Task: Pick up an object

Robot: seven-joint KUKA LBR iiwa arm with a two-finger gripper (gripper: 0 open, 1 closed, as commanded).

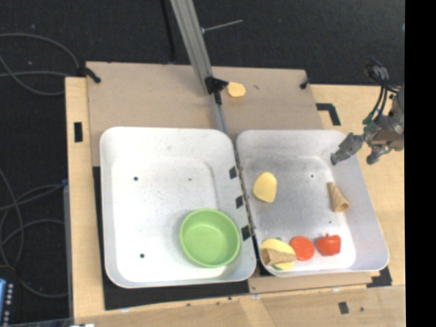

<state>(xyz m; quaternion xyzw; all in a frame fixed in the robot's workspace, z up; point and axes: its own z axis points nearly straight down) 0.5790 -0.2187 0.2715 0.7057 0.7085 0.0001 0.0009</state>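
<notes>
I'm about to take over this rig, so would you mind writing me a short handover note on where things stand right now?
Gripper: open, holding nothing, above the right bin's upper right corner.
Right bin: yellow lemon-like piece near the centre divider, tan cone at right, and along the front edge a yellow-and-tan piece, a tomato and a red pepper.
Left bin: green bowl.
A small yellow piece lies on the board behind the bins.
Done: nothing picked.
Left: descend on one object, grasp, lift.

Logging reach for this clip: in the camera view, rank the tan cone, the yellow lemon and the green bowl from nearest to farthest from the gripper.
From the gripper:
1. Tan cone, right bin, right side.
2. Yellow lemon, right bin, left side.
3. Green bowl, left bin, front corner.
</notes>
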